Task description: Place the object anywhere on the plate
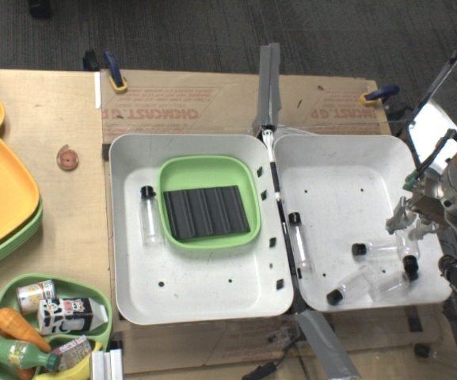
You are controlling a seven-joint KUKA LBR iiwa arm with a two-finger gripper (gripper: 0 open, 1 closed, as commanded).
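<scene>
A green plate (209, 166) lies in the left bin (196, 291) with a dark ridged slab (207, 212) on it. A clear vial with a black cap (148, 212) lies just left of the plate. Several more clear black-capped vials lie in the right bin (331, 172), among them one (371, 250) near its lower right and another (347, 288) by the front wall. My gripper (407, 226) hangs at the right bin's right side, just above and right of those vials, open with nothing between its fingers.
A further vial (296, 240) lies along the divider between the bins. Orange and green plates (2, 196) are stacked at the far left of the bench. A green bowl of toy food (42, 327) stands at the bottom left. Clamps (116, 76) hold the cardboard at the back.
</scene>
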